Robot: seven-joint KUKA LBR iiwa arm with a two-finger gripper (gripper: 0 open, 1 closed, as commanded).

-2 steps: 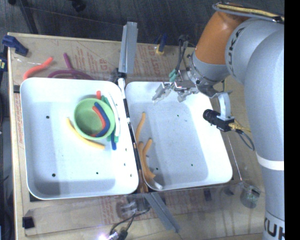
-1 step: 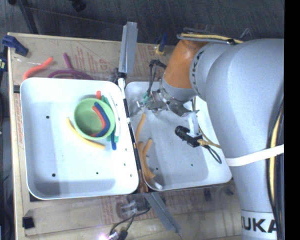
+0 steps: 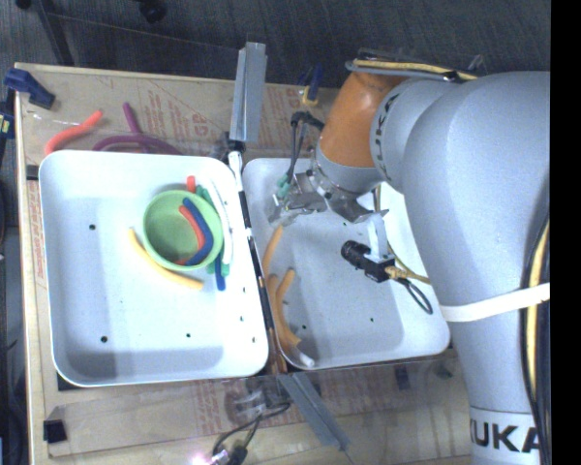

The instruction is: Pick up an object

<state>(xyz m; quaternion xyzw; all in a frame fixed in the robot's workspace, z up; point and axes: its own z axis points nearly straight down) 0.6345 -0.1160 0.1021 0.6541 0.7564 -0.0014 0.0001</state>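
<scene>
Arm: a grey arm [image 3: 465,201] with an orange band [image 3: 353,114] above the wrist reaches in from the right and bends down over the right bin.

Gripper: the gripper [image 3: 289,200] hangs low at the upper left corner of the right bin [image 3: 407,332], close to the wall it shares with the left bin. How its grip is set cannot be told from this angle; nothing can be seen held in it.

Right bin: an orange stick [image 3: 285,310] lies along the bin's left wall, below the gripper and apart from it. A second thin orange strip [image 3: 269,245] runs up the same wall to just beneath the gripper. Whether the two touch cannot be told.

Left bin: a green bowl [image 3: 179,229] sits near the middle of the left bin [image 3: 126,356], well apart from the gripper. Red and blue curved sticks lie inside it.

Beside the bowl: a yellow stick [image 3: 165,264] curls under its lower left edge, and a green stick [image 3: 221,271] lies at its right.

Bench: a red stick [image 3: 73,132] and a purple cord [image 3: 131,141] lie on the wooden bench [image 3: 174,95] above the left bin.
</scene>
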